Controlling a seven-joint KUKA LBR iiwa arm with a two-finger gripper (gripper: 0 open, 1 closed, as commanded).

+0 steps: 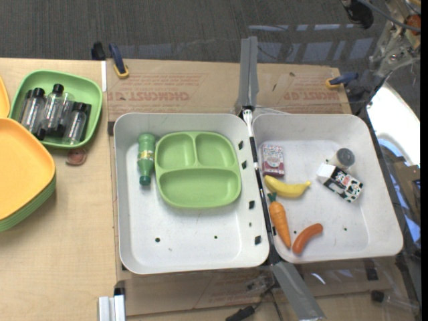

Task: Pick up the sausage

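Sausage (pixel 307 237) position: on the floor of the right bin (pixel 374 239), near that bin's front wall, lying at a slant with its right end raised toward the bin's back. It is reddish-orange and nothing grips it.

Reference landmark for all items below: the sausage.

- Carrot (pixel 279 221): just to the left of the sausage, close beside it but contact cannot be confirmed. Its green top points toward the back of the bin.
- Banana (pixel 287 187): behind the sausage and slightly left, beyond the carrot top.
- Pink packet (pixel 272 159): farther behind the sausage than the banana, near the divider between the bins.
- White-and-black box (pixel 340 182): behind and to the right of the sausage, well apart from it.
- Grey round cap (pixel 345 157): behind the box, still farther from the sausage.
- Left bin (pixel 180 246): to the left of the sausage. It holds a green divided plate (pixel 198 169) and a green bottle (pixel 146 158) lying beside the plate's left edge.
- Green tray of vials (pixel 57 108) and stacked orange plates (pixel 23 179): far left of the sausage, on the bench outside both bins.

Arm hardware (pixel 384 19) appears at the upper right, far behind the sausage and outside the bins. Tool state: cannot be determined.
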